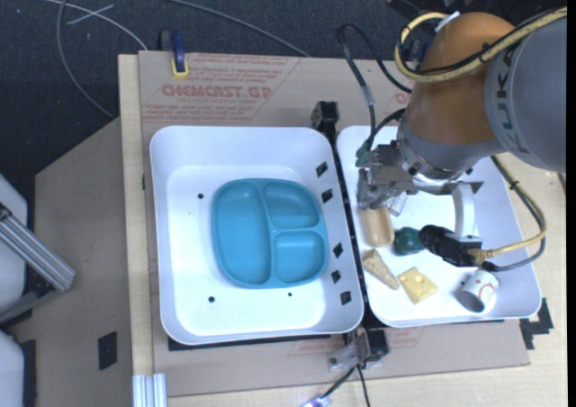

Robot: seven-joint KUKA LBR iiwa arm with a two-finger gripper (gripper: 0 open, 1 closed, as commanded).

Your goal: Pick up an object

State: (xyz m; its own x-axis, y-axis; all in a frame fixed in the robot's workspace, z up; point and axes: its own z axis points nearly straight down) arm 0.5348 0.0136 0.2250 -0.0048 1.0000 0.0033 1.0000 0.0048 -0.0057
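My gripper (380, 196) hangs low over the left part of the right bin (517, 302), under the grey and orange wrist. Just below it lies a tan, bread-like piece (376, 229), very close to the gripper's tip; whether they touch I cannot tell. A small dark green object (407, 239) sits to the right of that piece. Nearer the front lie a pale wedge (380, 269) and a yellow cheese-like block (418, 284). A small white cup (477, 291) with a red mark lies on its side at the front right.
The left bin (171, 216) holds a blue divided plate (269, 231). A black divider with clips (337, 216) runs between the bins. The arm covers the back of the right bin. Cables trail over the dark floor behind the bench.
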